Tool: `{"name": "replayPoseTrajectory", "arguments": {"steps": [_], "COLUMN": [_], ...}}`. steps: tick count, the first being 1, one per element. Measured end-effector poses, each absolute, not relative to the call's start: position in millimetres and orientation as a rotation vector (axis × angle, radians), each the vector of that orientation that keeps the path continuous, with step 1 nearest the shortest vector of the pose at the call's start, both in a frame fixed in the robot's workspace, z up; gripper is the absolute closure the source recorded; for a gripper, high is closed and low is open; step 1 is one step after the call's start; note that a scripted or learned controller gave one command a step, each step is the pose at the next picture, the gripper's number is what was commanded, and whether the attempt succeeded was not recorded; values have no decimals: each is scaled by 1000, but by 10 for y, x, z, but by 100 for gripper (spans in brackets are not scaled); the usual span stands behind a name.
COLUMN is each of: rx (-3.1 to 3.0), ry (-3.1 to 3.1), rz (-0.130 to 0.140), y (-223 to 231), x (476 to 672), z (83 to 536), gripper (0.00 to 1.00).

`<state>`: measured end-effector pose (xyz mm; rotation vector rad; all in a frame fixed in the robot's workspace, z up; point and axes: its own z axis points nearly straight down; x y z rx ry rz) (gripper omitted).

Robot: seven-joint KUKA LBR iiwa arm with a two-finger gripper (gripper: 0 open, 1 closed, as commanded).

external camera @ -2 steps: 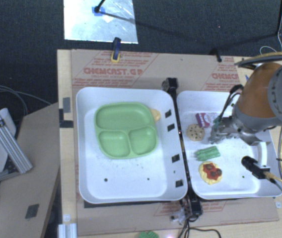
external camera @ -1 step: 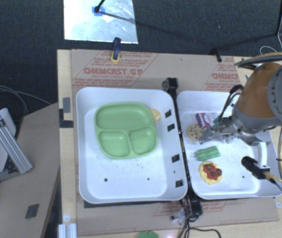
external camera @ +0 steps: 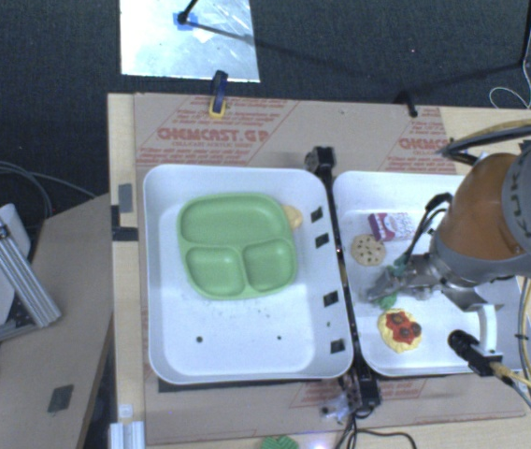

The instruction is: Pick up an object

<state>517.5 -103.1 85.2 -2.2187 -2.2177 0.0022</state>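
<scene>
Yellow round toy pizza w/ red topping [external camera: 400, 330]: front of the shallow white bin on view's right [external camera: 354, 204], lies flat, apart from the other items. Small green piece [external camera: 386, 299], prob. plastic toy food: mid-bin, just behind the pizza, right under the gripper [external camera: 380, 291]; judged the likely target. Handling est.: light, stiff, smooth so may slip; low and small, partly hidden, shape unclear; best taken across its narrow width from above. Risk: nudged aside rather than caught. Round tan cookie w/ dark chips [external camera: 368, 249]: beyond the gripper, flat, apart from it. Purple-and-white packet [external camera: 390, 224]: just behind the cookie, toward the back wall. Grey arm w/ orange band [external camera: 490, 223]: enters from view's right, over that bin's right half, wrist angled down & toward the divider, gripper low at the green piece, touching or just above, can't tell which. Pincer state: can't tell, open or closed not visible; nothing seen gripped. Left white bin [external camera: 237, 344]: light green three-compartment plate [external camera: 237, 246]; small yellow lump [external camera: 292, 216] at the plate's back right corner.
</scene>
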Motion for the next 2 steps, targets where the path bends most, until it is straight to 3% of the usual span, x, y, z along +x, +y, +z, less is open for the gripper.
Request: {"name": "replayPoseTrajectory", "arguments": {"steps": [1,2], "rx": [-2224,-2213], "ry": [-2223,-2238], "rz": [-4,-13], "y": [-1042,-328], "x": [5210,5345], "z": [968,1915], "gripper": [100,100]}}
